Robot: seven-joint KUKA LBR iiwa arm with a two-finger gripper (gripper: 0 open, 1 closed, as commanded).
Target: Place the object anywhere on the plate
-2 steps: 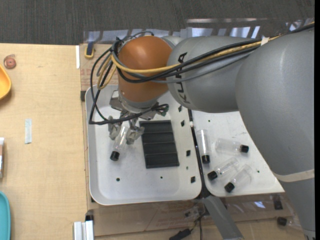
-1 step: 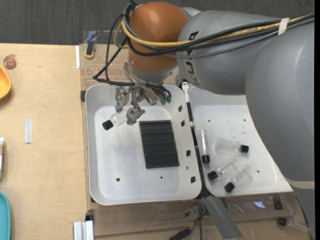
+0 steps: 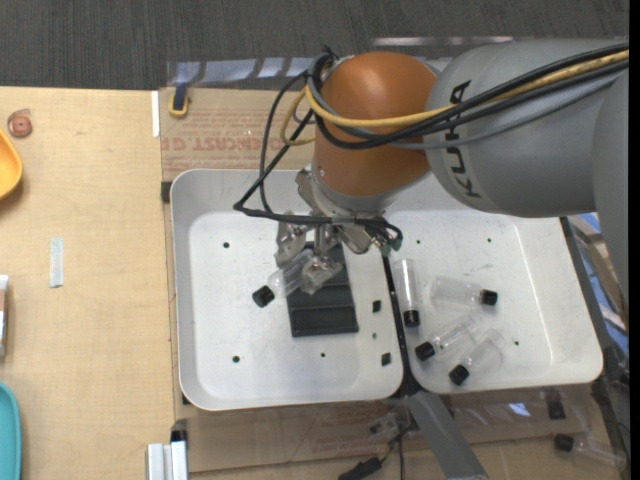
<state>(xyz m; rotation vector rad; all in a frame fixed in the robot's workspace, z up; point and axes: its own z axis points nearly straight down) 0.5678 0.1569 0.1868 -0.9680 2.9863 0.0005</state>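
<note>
A small black square plate [image 3: 325, 313] lies flat in the left bin [image 3: 215, 368], near its middle right. My gripper [image 3: 310, 268] hangs under the orange wrist band, right over the plate's far edge. A clear vial [image 3: 285, 280] with a black cap [image 3: 262, 295] sticks out from between the fingers toward the lower left. The capped end is over the bin floor just left of the plate. The gripper is shut on the vial's clear body.
The right bin [image 3: 560, 358] holds several more clear vials with black caps, such as one [image 3: 408, 293] by the divider and one [image 3: 462, 293] further right. The bulky arm covers the far part of both bins. Cables loop over the left bin's far edge.
</note>
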